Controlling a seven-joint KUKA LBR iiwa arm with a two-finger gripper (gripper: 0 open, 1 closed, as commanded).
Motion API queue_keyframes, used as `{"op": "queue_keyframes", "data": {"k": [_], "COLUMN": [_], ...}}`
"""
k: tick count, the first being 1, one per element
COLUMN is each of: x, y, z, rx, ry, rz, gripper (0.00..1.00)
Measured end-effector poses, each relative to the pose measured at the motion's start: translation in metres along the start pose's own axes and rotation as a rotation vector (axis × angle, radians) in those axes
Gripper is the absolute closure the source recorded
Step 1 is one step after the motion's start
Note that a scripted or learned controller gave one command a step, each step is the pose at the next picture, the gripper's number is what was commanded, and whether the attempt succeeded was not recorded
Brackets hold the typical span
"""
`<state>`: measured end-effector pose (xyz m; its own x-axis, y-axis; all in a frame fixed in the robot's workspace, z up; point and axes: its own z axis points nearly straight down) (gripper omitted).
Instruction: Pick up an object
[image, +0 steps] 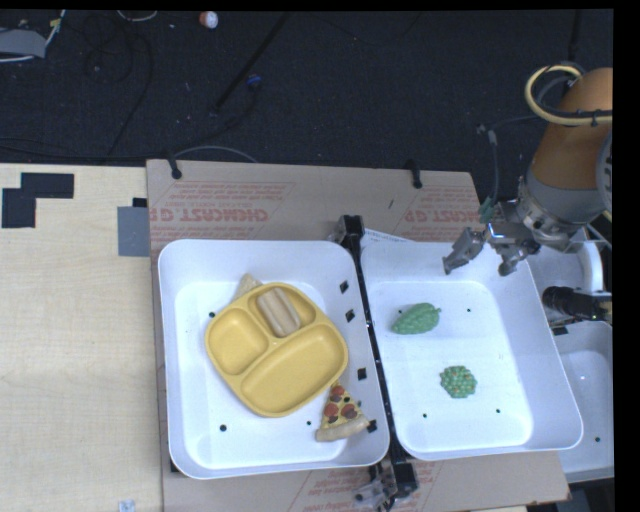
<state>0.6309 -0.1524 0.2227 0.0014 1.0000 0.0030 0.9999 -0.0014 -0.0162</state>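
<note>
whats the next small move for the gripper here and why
Probably move the gripper forward and down toward the green leafy piece in the right bin. The gripper hangs open above that bin's far right corner with nothing between its fingers, and that piece lies nearest, apart from the green round cluster.

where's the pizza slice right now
The pizza slice lies in the left bin, near its lower right corner, just below the yellow divided plate and beside the divider between the bins.
</note>
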Motion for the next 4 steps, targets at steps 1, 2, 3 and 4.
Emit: {"op": "queue_keyframes", "data": {"k": [1,2,3,4], "x": [0.000,-0.001,0.000,0.001], "y": [0.002,0.003,0.004,0.004], "z": [-0.008,0.035,0.078,0.132], "rx": [-0.013,-0.010,-0.009,-0.009], "ry": [-0.002,-0.002,-0.002,-0.002], "rz": [-0.002,-0.001,-0.001,0.000], "gripper": [0.00,0.00,0.00,0.00]}}
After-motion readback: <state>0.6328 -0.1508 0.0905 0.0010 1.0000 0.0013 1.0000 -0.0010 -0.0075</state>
